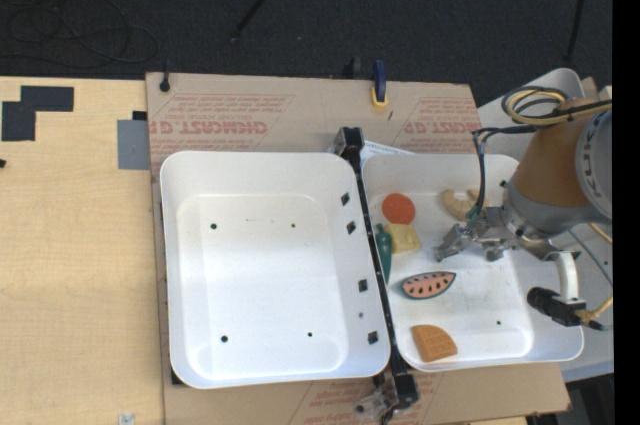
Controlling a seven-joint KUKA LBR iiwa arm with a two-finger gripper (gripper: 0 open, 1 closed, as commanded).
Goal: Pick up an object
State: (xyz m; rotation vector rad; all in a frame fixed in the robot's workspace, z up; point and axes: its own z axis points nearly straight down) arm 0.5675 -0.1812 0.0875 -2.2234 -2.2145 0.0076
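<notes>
Cardboard sheeting [300,113] covers the bench beneath two white bins; the left bin [262,268] holds nothing, the right bin [500,338] holds an orange ball [399,208], a yellow block [404,238], a watermelon slice [428,285], a tan wedge [435,343] and a pale piece [459,204]. Arm [560,173] reaches in from the right, wrist lowered over the right bin. Gripper [450,248] sits just right of the yellow block and above the watermelon slice, fingers spread apart with nothing between them.
</notes>
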